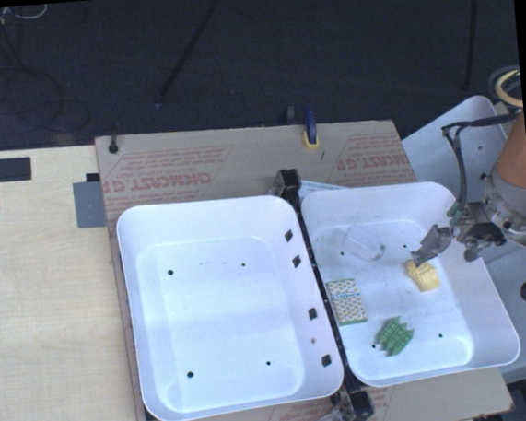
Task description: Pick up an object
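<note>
Two shallow white bins sit side by side on a cardboard sheet that covers the desk. The left bin takes up the centre of the frame; the right bin lies toward the right. A black clamp strip runs along the seam where the bins meet.

The arm reaches in from the right edge, and its tool hangs over the right part of the right bin, its tip pointing left and down. I cannot tell whether the tool is released or clenched; nothing shows between its tips.

A small yellow block lies on the bin floor just below the tool tip, close to it, though contact cannot be judged. A green ridged object rests lower in the same bin, toward the bottom of the frame. A flat patterned card lies left of these, near the seam. A clear, faint piece sits in the upper middle of that bin
</note>
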